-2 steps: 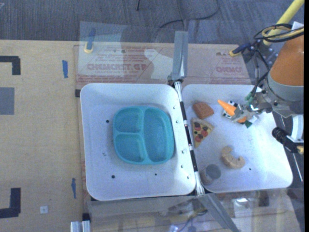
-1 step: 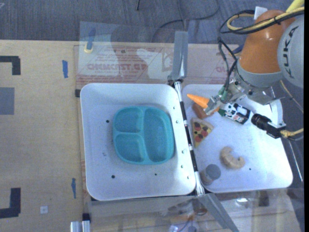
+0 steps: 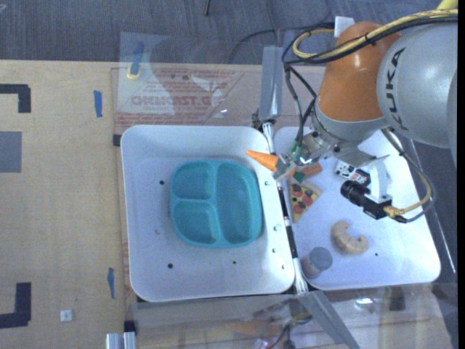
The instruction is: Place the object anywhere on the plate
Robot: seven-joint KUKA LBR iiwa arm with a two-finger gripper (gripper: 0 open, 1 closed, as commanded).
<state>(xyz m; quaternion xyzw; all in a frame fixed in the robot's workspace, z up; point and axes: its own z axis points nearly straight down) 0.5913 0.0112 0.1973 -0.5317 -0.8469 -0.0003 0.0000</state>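
Left bin (image 3: 145, 267) w/ plate (image 3: 216, 202); jaws (image 3: 285, 167) grip carrot (image 3: 263, 158) at divider.

Bench (image 3: 58, 195): light wood, black marks and blue tape along its left edge. Two white bins side by side, touching: left bin (image 3: 145, 267), right bin (image 3: 407, 260). Clear sheet (image 3: 182, 97) at the far edge.

Arm (image 3: 407, 71) cut by right edge; pincer (image 3: 290, 167) fingers blurred, perhaps around carrot (image 3: 263, 159).
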